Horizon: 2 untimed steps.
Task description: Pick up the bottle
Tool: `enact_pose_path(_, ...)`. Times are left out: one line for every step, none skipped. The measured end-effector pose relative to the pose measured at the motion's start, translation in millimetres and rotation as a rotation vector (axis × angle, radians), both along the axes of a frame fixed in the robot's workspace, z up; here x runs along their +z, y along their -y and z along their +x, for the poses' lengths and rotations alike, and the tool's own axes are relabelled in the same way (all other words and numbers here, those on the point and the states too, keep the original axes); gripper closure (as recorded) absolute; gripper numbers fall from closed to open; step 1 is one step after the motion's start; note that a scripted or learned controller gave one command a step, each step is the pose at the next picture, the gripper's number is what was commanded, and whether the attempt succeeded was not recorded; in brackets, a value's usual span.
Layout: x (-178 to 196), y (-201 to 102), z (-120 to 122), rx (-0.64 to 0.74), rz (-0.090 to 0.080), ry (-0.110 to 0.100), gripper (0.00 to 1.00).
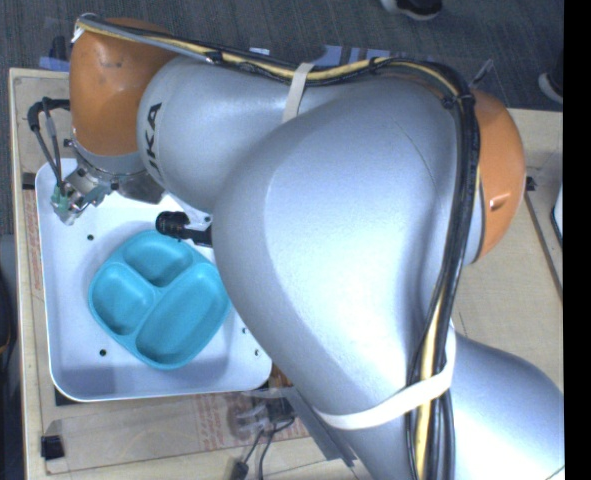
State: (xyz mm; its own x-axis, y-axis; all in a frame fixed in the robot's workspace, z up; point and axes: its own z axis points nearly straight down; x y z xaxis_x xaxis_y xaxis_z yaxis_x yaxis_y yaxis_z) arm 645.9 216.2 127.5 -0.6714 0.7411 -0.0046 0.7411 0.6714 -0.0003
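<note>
The grey arm (355,228) covers most of the view and reaches across to the left bin (75,368). Below the orange band (105,78), my gripper (73,193) hangs over the bin's far left corner, with a small greenish part at its tip. Its state is hidden by the wrist. A small dark object (173,224) pokes out from under the arm beside the blue plate. It may be the bottle's cap, and the rest of it is covered by the arm.
A blue divided plate (160,303) lies in the middle of the left bin. The bin's white walls run close on the left and near sides. The right bin is covered by the arm. Cables (255,438) lie on the bench's front edge.
</note>
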Motion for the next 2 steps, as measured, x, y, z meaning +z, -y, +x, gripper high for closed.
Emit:
enact_pose_path(9.6,0.3,0.7,0.001,0.0,0.004,1.0)
enact_pose_path(19.2,0.6,1.6,0.003,0.0,0.009,1.0)
